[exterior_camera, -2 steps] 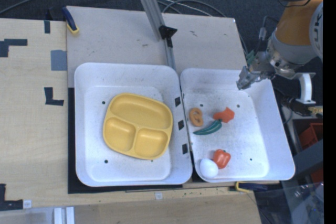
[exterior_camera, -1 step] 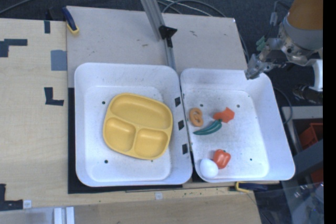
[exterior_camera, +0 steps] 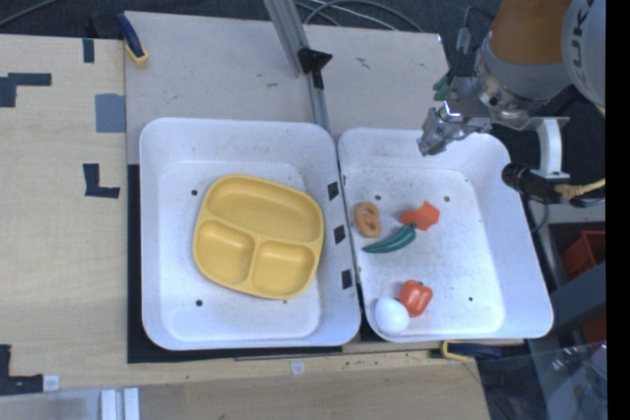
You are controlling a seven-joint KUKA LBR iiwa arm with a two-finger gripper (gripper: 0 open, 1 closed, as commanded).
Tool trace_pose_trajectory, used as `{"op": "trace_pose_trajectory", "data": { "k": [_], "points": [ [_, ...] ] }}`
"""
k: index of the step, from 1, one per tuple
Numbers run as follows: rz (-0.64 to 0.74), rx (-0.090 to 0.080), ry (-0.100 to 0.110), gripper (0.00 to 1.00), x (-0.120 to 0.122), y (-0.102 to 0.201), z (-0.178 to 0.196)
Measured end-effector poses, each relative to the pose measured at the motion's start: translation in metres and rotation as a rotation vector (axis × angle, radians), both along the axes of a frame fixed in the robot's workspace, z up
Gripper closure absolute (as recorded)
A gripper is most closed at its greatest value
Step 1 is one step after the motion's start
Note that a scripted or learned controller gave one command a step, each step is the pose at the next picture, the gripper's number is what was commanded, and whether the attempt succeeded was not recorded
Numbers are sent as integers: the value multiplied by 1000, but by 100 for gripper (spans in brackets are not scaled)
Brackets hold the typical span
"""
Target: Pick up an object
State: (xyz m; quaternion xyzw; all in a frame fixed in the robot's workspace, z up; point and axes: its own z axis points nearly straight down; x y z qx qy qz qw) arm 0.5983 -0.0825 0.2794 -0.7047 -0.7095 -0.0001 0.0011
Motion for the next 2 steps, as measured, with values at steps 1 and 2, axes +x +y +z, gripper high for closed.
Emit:
{"op": "trace_pose_trajectory", "data": {
  "k": [1,2],
  "points": [
    [-1,-1,1,100,-10,45,-4],
    [-1,-1,1,100,-12,91,-13]
  ]
}}
